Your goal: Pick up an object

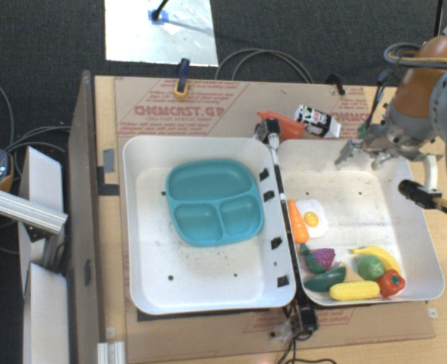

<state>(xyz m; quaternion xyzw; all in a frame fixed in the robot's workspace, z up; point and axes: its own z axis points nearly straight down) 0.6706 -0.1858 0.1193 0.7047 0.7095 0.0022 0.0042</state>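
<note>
The arm [428, 82] reaches in from the right, and its gripper [369, 152] hovers over the far edge of the right bin [360, 203]; whether it is open or closed cannot be told from this angle, and nothing shows in its grasp. The toy foods lie well apart from it, toward the near side of that bin: a carrot [297, 220] along the left wall, a fried egg [312, 218] just beside it, then a purple vegetable [322, 258], a dark green cucumber [326, 280], a corn cob [353, 290], a green pepper [370, 267], a banana [381, 256] and a tomato [391, 281] crowded near the near-right corner. The left bin [151, 279] holds a teal divided plate [214, 202].
</note>
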